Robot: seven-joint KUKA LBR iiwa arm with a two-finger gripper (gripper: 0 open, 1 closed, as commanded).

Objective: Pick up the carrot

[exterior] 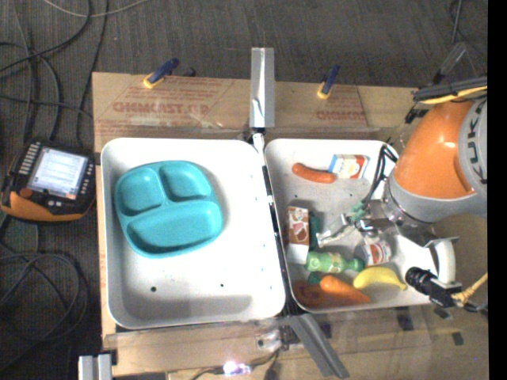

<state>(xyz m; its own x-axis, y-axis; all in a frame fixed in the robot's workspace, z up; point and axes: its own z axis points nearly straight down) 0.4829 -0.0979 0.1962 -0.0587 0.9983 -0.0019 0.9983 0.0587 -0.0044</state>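
I see the carrot (343, 289) lying flat near the front edge of the right bin (277, 182), orange, its wide end pointing left w/ the tip twd the banana (379, 277), which sits just beside it on the right. A green bottle (333, 260) lies just behind the carrot, touching or nearly so; can't tell which.

The gripper (342, 229) hangs over the middle of the right bin, reaching in from the right. From my view it's above and behind the carrot, w/ the green bottle btwn them. It's apart from the carrot, no contact. Whether it's spread or pressed together I can't tell; that area is small, cluttered metal and too blurred to read. I see nothing clearly held.

Other stuff in the right bin: a hot dog (314, 172) near the back, a small white and orange carton (349, 165) beside it, a brown packet (299, 223) left of the gripper, and a red and white can (377, 252) under the wrist.

The left bin (111, 291) holds a teal divided plate (169, 207). A teach pendant (52, 180) sits on the floor, far left.
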